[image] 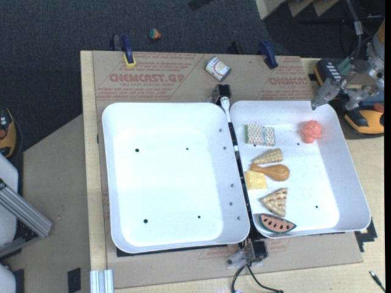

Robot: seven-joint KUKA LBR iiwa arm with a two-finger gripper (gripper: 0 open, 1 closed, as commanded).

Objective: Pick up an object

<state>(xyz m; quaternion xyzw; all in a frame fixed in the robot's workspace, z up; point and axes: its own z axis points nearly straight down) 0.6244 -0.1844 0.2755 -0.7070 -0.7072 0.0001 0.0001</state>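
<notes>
Claw [324, 95] hovering at right white plastic bin's [342, 182] far corner, finger state impossible to tell. Just below-left: pink round lump [311, 131], lying apart from 5 toy foods, likely easiest grab.

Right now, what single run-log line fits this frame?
gripper: above right bin's far-right corner, holding nothing | pink ball: nearest item, in bin | watermelon slice: near edge | pick: not started

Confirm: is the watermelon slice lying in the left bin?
No, the watermelon slice lies at the near edge of the right bin, below the other toy foods.
</notes>
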